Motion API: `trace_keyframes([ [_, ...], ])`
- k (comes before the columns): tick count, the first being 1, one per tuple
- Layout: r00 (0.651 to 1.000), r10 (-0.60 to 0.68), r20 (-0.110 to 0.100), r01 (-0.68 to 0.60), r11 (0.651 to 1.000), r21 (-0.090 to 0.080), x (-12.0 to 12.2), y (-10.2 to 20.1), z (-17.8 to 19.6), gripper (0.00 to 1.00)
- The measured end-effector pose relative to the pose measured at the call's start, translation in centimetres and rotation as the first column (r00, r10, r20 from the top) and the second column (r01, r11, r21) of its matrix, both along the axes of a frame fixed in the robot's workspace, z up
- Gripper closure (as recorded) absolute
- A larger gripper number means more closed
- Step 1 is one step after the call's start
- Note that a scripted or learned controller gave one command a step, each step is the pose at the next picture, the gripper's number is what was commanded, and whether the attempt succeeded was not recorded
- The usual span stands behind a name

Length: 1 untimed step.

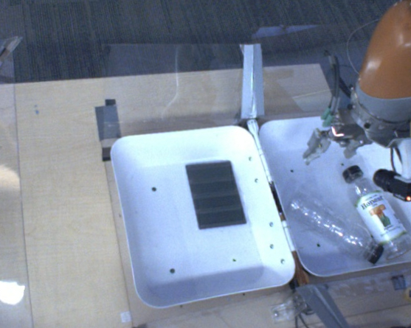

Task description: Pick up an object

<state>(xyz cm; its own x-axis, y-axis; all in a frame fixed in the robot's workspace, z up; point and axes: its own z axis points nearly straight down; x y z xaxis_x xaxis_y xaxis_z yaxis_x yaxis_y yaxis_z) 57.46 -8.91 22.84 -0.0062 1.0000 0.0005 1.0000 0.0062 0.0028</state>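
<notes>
Holding bottles (379, 216), right bin (306, 258); left bin (152, 277), dark block (215, 194)

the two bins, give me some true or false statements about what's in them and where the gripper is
1. A dark rectangular block lies in the left bin. True.
2. The labelled clear bottle stands upright in the left bin. False: it lies on its side in the right bin.
3. The gripper is over the right bin. True.
4. The gripper has the labelled bottle between its fingers. False: the bottle lies on the bin floor, apart from the gripper.
5. A second clear bottle lies in the right bin, left of the labelled one. True.
</notes>
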Motion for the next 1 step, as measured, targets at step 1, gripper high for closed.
trace_keyframes([
  [1,0.957,0.290,0.011,-0.290,0.957,-0.006,-1.88,-3.89,-13.82,0.00],
])
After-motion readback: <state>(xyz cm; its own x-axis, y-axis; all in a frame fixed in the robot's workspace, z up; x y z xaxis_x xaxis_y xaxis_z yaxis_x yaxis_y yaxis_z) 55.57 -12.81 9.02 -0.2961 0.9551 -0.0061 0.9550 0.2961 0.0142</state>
